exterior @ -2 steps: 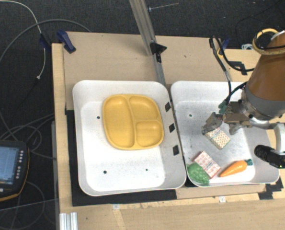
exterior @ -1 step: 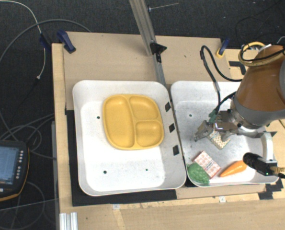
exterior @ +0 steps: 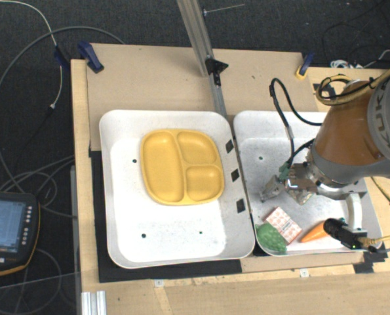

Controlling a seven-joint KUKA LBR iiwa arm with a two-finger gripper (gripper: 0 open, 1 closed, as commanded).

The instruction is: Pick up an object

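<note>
You see the tool (exterior: 281,188) low in the right bin (exterior: 260,133), whether clenched I cannot tell; just below it lie a red-patterned packet (exterior: 283,222) and a carrot (exterior: 312,233).

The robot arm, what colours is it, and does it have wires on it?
The arm is grey with a wide orange band above the wrist and dark letters on its grey part. A black cable loops along it. The gripper at the end is small, metal and silvery grey.

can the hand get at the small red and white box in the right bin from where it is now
Probably yes: the hand hangs just above the box, which lies face up with nothing on it.
</note>
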